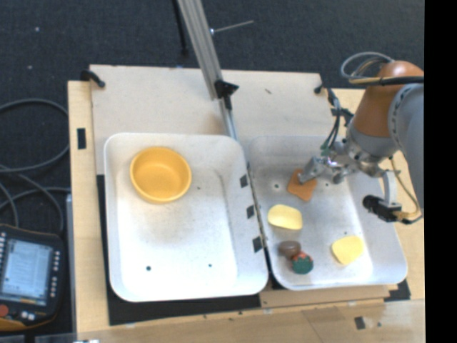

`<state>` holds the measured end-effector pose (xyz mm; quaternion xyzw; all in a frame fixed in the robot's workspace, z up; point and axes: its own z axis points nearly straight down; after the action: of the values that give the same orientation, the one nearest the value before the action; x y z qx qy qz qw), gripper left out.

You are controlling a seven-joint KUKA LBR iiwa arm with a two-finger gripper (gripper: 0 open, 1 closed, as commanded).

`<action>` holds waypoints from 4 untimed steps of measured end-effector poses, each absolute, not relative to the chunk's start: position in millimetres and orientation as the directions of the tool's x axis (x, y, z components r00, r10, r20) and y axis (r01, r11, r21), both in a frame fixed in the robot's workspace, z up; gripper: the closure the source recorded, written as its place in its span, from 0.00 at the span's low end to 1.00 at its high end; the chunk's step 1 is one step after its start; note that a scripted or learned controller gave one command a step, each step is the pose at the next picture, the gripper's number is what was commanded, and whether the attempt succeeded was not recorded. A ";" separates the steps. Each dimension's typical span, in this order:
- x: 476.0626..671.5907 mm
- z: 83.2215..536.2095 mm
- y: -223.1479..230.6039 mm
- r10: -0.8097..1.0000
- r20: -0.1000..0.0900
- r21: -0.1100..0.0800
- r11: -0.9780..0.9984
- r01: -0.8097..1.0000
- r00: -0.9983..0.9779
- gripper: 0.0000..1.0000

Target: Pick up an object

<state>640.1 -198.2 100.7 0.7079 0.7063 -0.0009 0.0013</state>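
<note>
My gripper (316, 173) is low in the upper part of the right bin (378, 263), reaching in from the right. An orange-brown flat piece (302, 188) lies right at its tip, touching it or just below it; I cannot make out whether it is gripped. Further down the same bin lie a pale yellow lump (284, 217), a yellow wedge (348, 249), a brown round piece (288, 248) and a small green and red object (303, 263).
The left bin (178, 263) holds a yellow bowl (161, 174) in its upper left corner. A slanted metal post (203, 41) rises behind the bins, meeting the bench between them. The arm's grey wrist with an orange band (382, 116) hangs over the right bin's far right edge.
</note>
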 end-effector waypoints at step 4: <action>652.2 272.3 -202.1 1.000 -0.001 0.005 0.004 1.000 -0.004 1.00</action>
<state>652.2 -202.1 272.3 0.7058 0.7084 0.0014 0.0021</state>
